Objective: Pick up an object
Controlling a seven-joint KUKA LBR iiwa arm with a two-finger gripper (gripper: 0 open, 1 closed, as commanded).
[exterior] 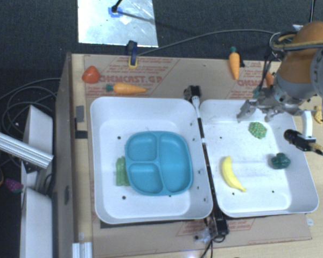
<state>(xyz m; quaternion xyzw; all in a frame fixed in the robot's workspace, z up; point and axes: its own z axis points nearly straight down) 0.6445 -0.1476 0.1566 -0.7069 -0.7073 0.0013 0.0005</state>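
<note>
Gripper [254,112]: positioned over the far part of the right bin [301,198], fingers spread apart, nothing between them. Just near of it lies a green, bumpy leafy-looking item [257,129], the closest candidate, apparently not touched. Further near and right sits a dark teal object [280,160]; near and left, a yellow banana [231,173]. All three rest on the bin floor. The left bin [105,117] carries a blue divided plate [158,162]. Assessment: approach stage only; descent, closure and lift remain outstanding.
</note>
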